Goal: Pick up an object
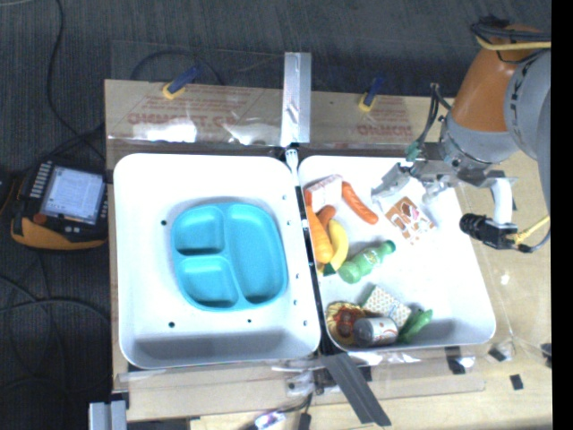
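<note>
Right now the arm's jaws (414,183) hang over the little snack packet (405,214) near the right bin's (466,285) back edge, though I cannot tell if they are open

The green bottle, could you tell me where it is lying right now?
The green bottle lies in the right bin, near its middle, just right of the banana and above the can.

Counts: 2 white bins, left (134,267) & right (466,276). 1 blue tray (228,253), 3 compartments. 1 banana (338,243), 1 green bottle (365,262), 1 can (374,331), 1 hot dog (359,203), 1 snack packet (407,216). 2 clamps (182,81) on worktop.
</note>
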Robot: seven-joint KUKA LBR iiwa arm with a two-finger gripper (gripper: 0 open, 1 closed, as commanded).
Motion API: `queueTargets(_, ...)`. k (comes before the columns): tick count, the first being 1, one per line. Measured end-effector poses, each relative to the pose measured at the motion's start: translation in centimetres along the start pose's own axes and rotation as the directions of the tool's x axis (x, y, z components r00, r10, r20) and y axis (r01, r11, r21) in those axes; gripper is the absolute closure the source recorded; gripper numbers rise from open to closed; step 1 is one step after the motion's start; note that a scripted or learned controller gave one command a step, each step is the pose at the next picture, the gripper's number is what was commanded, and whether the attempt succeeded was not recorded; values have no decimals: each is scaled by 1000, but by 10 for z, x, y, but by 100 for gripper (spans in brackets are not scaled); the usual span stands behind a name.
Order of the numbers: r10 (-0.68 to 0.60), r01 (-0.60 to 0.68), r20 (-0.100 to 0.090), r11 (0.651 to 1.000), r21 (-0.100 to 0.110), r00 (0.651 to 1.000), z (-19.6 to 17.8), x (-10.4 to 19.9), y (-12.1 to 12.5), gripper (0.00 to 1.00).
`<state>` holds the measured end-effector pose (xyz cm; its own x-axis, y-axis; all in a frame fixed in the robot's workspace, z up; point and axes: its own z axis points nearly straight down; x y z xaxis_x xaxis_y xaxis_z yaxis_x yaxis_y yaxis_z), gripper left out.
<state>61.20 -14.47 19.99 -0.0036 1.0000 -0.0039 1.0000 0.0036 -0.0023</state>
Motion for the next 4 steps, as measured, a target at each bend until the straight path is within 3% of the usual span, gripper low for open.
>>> queueTargets(1,-53,53,1,999,-2,999,106,-32,41,0)
queueTargets(2,-56,56,7,998,-1,998,97,-31,41,100)
queueTargets(3,-132,132,-1,991,-2,991,-23,-29,8,100)
queueTargets(4,-31,31,-4,1000,0,999,17,-38,-17,100)
